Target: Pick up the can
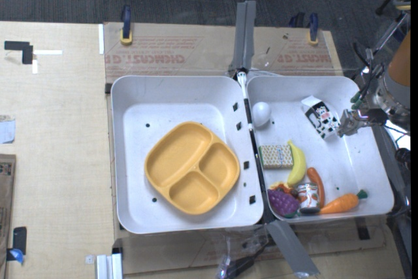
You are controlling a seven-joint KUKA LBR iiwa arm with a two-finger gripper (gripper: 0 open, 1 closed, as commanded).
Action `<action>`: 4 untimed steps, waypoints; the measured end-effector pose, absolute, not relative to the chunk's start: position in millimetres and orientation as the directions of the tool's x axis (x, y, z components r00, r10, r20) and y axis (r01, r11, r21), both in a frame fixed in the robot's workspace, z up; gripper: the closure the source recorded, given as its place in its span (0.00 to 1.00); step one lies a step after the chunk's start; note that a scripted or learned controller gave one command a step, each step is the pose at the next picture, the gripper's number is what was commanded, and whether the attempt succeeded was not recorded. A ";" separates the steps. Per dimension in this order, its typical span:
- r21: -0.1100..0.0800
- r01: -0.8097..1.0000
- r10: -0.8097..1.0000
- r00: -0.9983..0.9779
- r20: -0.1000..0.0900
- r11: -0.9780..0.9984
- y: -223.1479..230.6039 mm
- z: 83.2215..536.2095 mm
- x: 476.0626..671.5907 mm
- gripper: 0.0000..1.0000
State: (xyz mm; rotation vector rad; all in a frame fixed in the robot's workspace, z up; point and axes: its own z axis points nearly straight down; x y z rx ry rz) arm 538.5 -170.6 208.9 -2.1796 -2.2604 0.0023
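- Dark carpet lay beyond a pale bench (pixel 52 140) that bore two white bins.
- At the right bin's (pixel 379 160) right edge hung the claw (pixel 346 122), too small and blurred to tell how wide it stood; nothing showed in it.
- Just left of the claw lay a milk carton (pixel 321 117).
- Lower left of the claw, well apart, stood the can (pixel 307 196), with a sausage (pixel 317 181) behind it, grapes (pixel 282 198) to its left, and a carrot (pixel 341 203) to its right.
- Farther left sat a banana (pixel 297 165), a sponge (pixel 275 155), a white ball (pixel 261 113), then a yellow plate (pixel 191 168) in the other bin.
- Risk: such crowding could make the claw snag a neighbour or topple the can.
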 end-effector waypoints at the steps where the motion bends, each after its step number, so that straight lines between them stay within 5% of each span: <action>1: -0.004 1.000 1.000 0.001 0.001 -0.001 -144.8 201.6 528.7 0.00; 4: -0.004 1.000 1.000 0.002 0.000 -0.002 -145.2 201.7 528.7 0.00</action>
